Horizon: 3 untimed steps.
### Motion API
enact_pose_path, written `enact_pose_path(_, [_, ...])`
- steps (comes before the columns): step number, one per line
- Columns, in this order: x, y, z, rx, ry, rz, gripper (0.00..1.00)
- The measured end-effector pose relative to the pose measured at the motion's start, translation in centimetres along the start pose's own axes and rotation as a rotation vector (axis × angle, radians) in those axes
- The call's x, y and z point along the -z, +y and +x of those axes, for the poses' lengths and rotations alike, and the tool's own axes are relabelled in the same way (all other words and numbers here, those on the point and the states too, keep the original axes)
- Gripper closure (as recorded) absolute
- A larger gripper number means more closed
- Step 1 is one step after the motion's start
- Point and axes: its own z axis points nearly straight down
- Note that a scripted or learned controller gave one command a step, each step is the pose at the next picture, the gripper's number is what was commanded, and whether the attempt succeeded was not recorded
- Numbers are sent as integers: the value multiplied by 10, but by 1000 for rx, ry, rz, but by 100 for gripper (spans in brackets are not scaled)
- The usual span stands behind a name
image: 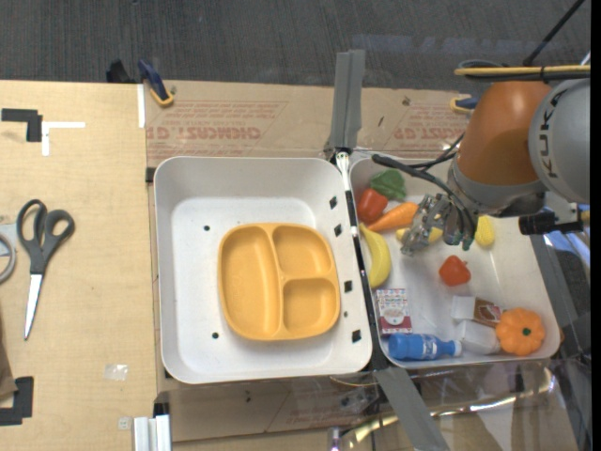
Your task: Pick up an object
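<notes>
Fingers (424, 216) of the grey two-finger gripper (430, 224) pinch a small yellow plastic piece (419, 236) low over the right shallow white bin (549, 294); its long axis cannot be told. An orange plastic carrot (394, 217) just beside points left.

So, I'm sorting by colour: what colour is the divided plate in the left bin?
Yellow-orange plate, in the camera view.
</notes>
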Motion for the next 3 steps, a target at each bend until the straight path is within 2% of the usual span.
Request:
enact_pose_path(1, [-13,11,-10,-83,-2,0,100])
enact_pose_path(2, [94,83,-15,-140,-3,0,100])
enact_pose_path(3, [159,106,15,-119,-2,1,100])
